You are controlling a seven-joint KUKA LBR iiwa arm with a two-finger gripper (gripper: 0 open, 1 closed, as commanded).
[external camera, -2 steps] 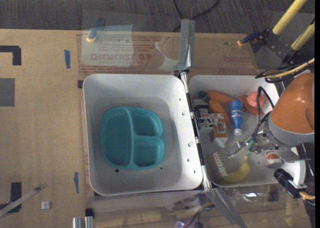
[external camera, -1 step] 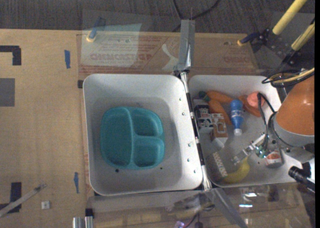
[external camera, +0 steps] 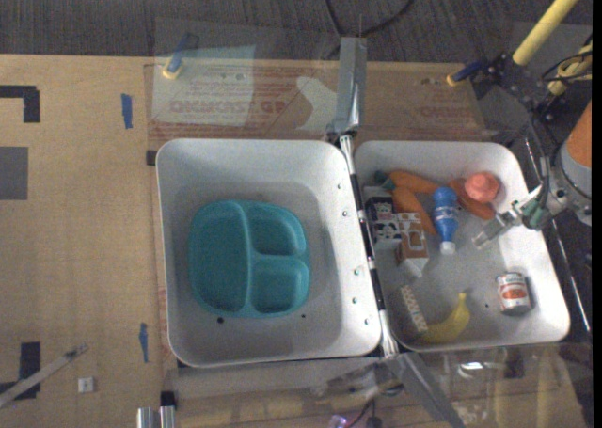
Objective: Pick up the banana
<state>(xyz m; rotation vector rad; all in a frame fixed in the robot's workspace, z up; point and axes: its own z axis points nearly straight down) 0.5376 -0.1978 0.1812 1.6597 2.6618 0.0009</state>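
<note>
— So where does the banana lie?

— In the right bin, close to its near wall, toward the bin's middle along that wall. It is a curved yellow fruit; its long axis runs on a slant, from a low end near a flat brown packet up to a tip that points toward the far right.

— And from the gripper?

— The gripper hangs over the right side of the same bin, farther from the camera. The banana lies down-view and to the left of it, well apart, with bare bin floor between them.

— Is the gripper holding anything?

— Nothing is between the fingers. They look parted, one reaching left toward the blue bottle, the other nearer the wrist.

— What else stands close by?

— A small can sits to the banana's right, apart from it. Carrots and a pink thing lie at the far end.

— What does the move call for, then?

— I judge a travel toward the near wall and leftward, with the fingers turned to close across the banana's slant.
</note>
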